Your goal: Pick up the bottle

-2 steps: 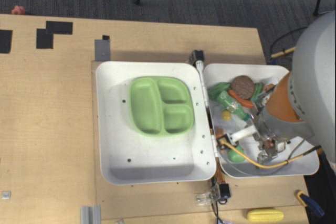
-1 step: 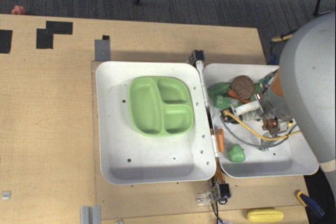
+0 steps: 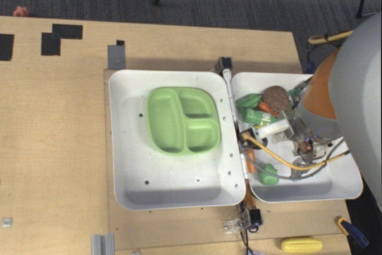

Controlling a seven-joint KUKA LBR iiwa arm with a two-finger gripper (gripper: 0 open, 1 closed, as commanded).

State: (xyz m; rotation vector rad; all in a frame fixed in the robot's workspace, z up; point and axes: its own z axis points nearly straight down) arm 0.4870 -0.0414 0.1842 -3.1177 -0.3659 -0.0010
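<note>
Now, my arm (image 3: 352,86): grey with an orange band, reaching in from the right above the right bin.
Pincer (image 3: 303,143): low over the middle of the right bin, tucked under my wrist; I cannot tell whether it is wide, narrow or holding anything.
Bottle (image 3: 262,119): green with a white end, lying on its side in the right bin, near the wall shared with the left bin and just left of my pincer; I cannot tell whether they touch.
Right bin (image 3: 334,188): white and cluttered; a brown round thing (image 3: 275,98) sits toward the far side, a green piece (image 3: 247,102) lies left of it, and another green piece (image 3: 268,175) lies toward the near side.
Left bin (image 3: 128,128): white, with a green divided plate (image 3: 182,120) lying flat in its middle.
Table (image 3: 54,146): pale wood; a yellow corn cob (image 3: 301,243) lies on it, outside the right bin at the near edge.
</note>
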